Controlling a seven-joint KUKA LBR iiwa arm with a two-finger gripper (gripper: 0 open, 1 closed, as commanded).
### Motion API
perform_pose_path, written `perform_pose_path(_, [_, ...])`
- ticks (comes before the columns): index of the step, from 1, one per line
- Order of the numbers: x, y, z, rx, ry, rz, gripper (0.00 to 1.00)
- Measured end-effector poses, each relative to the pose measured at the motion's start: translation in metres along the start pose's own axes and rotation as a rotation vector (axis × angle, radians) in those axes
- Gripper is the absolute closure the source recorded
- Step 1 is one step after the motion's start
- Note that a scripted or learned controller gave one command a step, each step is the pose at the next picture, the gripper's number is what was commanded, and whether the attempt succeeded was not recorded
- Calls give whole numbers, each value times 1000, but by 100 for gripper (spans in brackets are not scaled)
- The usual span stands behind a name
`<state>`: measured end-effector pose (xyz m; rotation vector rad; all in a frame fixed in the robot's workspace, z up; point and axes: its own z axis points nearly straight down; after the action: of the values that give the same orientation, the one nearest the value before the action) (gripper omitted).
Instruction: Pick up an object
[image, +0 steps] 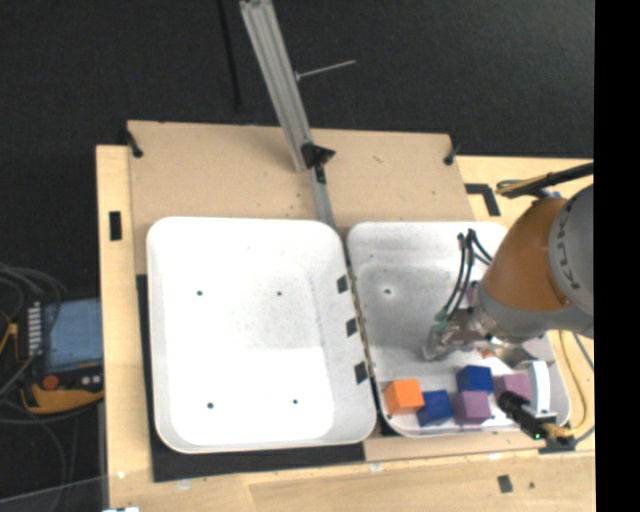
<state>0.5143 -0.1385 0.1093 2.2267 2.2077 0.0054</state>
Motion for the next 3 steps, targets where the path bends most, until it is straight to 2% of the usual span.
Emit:
perform_pose_path(2, [0,1,-98,-1,0,-12,100])
perform_pose_path(3, [57,4,-114,2,3,-17,100])
